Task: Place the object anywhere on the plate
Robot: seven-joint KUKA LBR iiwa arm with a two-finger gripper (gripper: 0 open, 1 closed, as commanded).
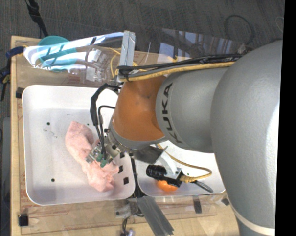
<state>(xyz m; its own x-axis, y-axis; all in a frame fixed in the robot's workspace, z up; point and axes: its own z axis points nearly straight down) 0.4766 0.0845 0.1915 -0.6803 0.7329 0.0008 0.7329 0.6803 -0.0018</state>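
Observation:
A pink, soft, crumpled object (83, 141) lies in the left bin (40, 115), stretched from the middle towards the bin's near right corner. My gripper (100, 157) is low over its right half, touching or pressing into it. A small orange object (167, 186) shows in the right bin (208, 188), partly hidden by the robot. The large grey arm with its orange band (138, 114) covers most of the right bin, so I cannot make out a plate there.
Behind the left bin, a teal object (53, 41) and clear plastic wrapping (87, 53) lie on the wooden bench (23, 60). The left part of the left bin is bare white floor. Black cables run by the wrist.

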